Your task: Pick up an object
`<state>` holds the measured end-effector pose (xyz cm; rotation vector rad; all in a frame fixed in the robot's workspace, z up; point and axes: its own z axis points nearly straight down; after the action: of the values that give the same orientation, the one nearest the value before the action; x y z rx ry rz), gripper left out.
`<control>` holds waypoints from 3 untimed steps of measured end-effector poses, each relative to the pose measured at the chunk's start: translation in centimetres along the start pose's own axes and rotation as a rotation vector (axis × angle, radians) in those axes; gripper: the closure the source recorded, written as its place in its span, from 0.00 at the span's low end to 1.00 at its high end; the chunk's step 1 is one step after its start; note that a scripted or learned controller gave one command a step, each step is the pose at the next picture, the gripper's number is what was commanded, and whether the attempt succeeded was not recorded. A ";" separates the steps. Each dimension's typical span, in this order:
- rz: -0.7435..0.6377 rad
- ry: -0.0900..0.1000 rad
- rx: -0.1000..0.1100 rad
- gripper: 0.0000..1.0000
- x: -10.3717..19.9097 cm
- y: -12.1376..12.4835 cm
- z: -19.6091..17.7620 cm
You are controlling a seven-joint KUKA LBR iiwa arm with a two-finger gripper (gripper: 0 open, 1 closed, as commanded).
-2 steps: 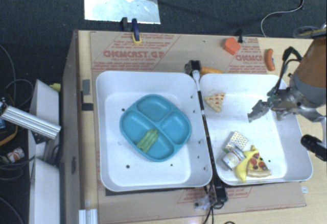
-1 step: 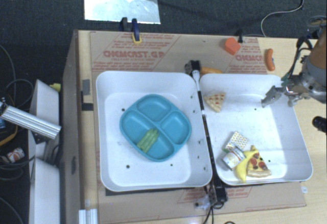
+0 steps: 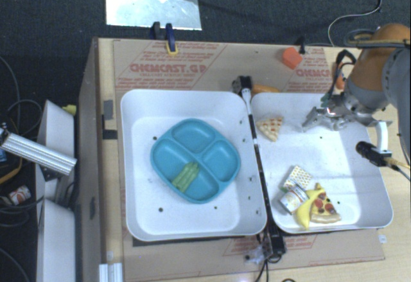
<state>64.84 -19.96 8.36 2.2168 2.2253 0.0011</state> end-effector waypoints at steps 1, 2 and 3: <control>-0.003 -0.002 -0.006 1.00 -0.1 0.2 -1.3; -0.001 -0.001 -0.004 1.00 7.5 2.2 -3.4; -0.002 -0.001 -0.006 1.00 7.4 2.2 -4.5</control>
<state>67.05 -12.52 12.86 2.2102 2.2242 0.0070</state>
